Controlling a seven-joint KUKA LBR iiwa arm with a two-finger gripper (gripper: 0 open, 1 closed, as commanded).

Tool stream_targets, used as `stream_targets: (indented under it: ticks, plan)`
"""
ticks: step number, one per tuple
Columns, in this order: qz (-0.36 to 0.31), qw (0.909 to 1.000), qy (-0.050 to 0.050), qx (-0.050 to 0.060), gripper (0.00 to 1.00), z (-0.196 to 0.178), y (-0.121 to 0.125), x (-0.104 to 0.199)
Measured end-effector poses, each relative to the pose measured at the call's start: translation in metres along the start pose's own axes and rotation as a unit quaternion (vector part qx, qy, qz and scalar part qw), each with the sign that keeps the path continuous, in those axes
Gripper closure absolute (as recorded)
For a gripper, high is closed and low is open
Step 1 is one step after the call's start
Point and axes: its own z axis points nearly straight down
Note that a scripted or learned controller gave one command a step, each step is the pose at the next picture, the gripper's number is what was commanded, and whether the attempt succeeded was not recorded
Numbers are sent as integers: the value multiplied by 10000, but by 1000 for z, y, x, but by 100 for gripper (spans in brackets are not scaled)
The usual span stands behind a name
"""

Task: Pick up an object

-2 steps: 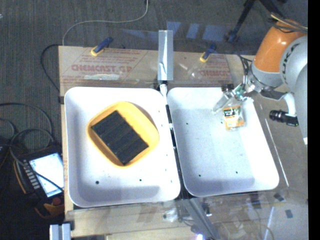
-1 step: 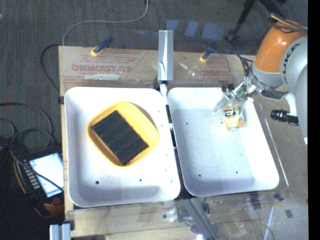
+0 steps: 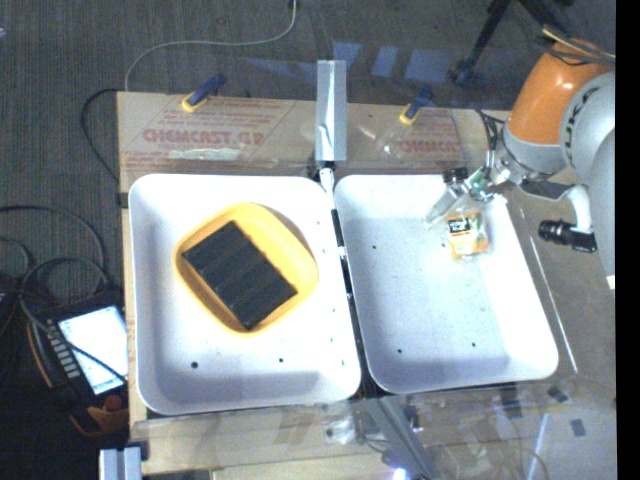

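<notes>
A: Where is the gripper [image 3: 462, 190]?
B: Over the right bin's [image 3: 450, 358] far corner, at the end of the grey arm [image 3: 590, 118] with the orange band.
A: Clenched or released?
B: I cannot tell; it is too small and cluttered.
A: And the object?
B: A small packet [image 3: 467, 236], orange and clear with a dark label, just under the gripper, near the bin's right wall.
A: Anything else around?
B: The left bin [image 3: 160, 368] holds 1 yellow dish [image 3: 290, 233] with a dark ribbed slab [image 3: 240, 273]. 2 clamps [image 3: 202, 92] sit at the bench's far edge.

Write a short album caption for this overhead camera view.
Robot gripper over a small packet in the right bin; yellow dish in the left bin.
</notes>
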Motion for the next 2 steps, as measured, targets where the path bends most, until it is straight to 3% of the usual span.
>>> stream_targets:
  ticks: [1,2]
  plan:
    - [-52,9999,-106,-84,0,0,-5,6]
    - [-269,9995,-115,-122,0,1,-11,5]
